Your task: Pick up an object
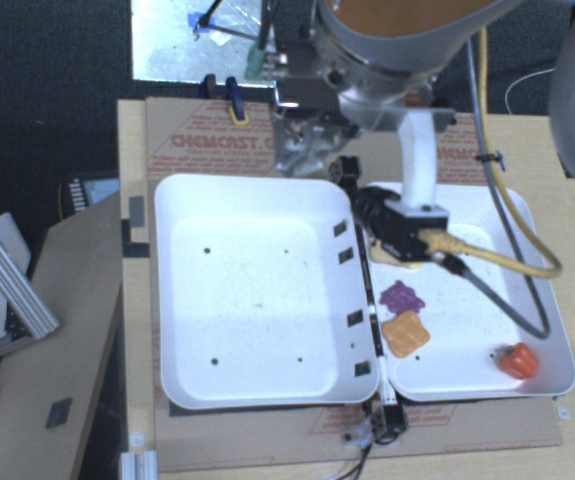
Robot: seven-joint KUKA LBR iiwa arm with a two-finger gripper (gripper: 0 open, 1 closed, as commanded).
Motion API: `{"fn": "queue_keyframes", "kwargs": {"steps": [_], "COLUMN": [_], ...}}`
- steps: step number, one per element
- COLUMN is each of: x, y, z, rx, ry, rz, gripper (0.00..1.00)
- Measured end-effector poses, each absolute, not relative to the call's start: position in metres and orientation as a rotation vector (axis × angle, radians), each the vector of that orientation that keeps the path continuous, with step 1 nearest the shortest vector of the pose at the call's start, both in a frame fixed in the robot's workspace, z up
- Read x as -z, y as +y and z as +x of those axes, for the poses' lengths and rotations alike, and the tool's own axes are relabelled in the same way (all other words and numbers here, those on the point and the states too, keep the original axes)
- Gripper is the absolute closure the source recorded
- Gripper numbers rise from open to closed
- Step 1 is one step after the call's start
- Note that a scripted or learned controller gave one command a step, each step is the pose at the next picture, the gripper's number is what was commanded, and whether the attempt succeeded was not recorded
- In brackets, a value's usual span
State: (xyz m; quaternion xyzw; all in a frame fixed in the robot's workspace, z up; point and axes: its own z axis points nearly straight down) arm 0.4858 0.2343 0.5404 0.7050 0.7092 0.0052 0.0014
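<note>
- Purple piece [401,295] is lying flat on the floor of the right bin [457,366], close to that bin's left wall and about midway along it.
- Orange piece [405,334] is sitting just nearer the camera than the purple one, almost touching it, and is likewise keeping close to the right bin's left wall.
- Red piece [517,361] is resting by the right bin's near right corner, close to the near rim and well apart from the other two.
- White floor is showing between the red piece and the pair by the left wall, so the red one is sitting with open room toward the bin's middle but little toward its rim.
- The purple and orange pieces are lying with open floor on their right and the wall tight on their left.
- The gripper [302,153] is hanging beyond the right bin's far left corner, over the far edge of the left bin [257,298] and the printed cardboard sheet [207,138] beneath; whether it is spread or pressed together cannot be told, and nothing is showing in its grasp.
- The arm [397,63] is looming over the right bin's far end, shading that part of the floor.
</note>
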Motion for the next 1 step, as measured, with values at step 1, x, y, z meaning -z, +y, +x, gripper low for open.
{"fn": "queue_keyframes", "kwargs": {"steps": [1], "x": [-0.5352], "y": [0.2343], "z": [0.4862], "rx": [-0.004], "ry": [2.228], "rz": [2.215], "gripper": [0.00]}}
